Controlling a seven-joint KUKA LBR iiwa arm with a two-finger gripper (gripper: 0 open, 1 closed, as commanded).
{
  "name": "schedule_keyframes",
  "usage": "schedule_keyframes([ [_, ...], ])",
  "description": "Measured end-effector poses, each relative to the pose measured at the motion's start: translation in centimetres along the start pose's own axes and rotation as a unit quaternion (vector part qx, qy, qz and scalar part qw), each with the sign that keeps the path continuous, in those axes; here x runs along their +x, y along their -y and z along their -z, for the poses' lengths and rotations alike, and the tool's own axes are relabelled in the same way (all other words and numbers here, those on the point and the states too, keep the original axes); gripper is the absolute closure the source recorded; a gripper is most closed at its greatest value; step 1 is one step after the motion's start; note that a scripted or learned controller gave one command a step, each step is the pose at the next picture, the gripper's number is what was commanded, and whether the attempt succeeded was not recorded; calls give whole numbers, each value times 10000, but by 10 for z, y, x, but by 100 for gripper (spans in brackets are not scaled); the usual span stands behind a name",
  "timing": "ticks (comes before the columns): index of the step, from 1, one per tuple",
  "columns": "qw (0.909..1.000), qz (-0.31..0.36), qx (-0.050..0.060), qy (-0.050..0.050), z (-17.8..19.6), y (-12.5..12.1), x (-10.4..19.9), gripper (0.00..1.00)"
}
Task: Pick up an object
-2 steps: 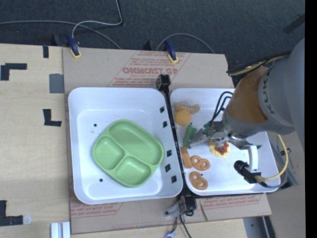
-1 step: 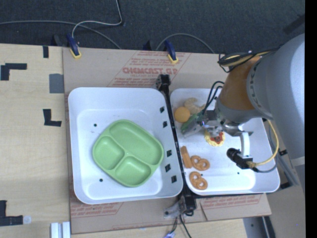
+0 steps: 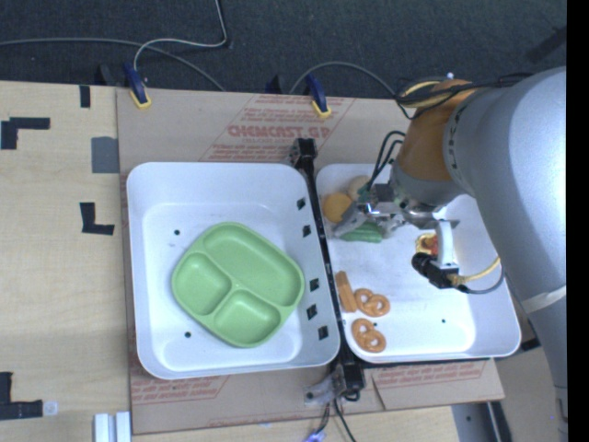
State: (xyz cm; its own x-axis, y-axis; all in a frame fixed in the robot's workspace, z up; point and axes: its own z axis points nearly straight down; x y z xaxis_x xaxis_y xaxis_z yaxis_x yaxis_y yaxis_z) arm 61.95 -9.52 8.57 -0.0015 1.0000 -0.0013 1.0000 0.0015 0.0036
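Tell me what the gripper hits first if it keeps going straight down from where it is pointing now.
Most likely the green object lying right under the gripper, beside a yellow piece, in the right bin. Depth is hard to judge from above; it may already be touching.

The two white bins look like smooth, faintly glossy plastic, seated on a matt brown cardboard sheet with red print. Inside the left bin, the green divided plate is smooth, satin plastic. Left of the bins, the bench looks like pale matt wood. Right of the bins, the arm has a smooth grey shell, perhaps painted metal, with a glossy orange band.
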Motion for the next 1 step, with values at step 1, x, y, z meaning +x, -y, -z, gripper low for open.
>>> schedule_keyframes([
  [1,10000,-11,80,-10,-2,-47,0,0],
])
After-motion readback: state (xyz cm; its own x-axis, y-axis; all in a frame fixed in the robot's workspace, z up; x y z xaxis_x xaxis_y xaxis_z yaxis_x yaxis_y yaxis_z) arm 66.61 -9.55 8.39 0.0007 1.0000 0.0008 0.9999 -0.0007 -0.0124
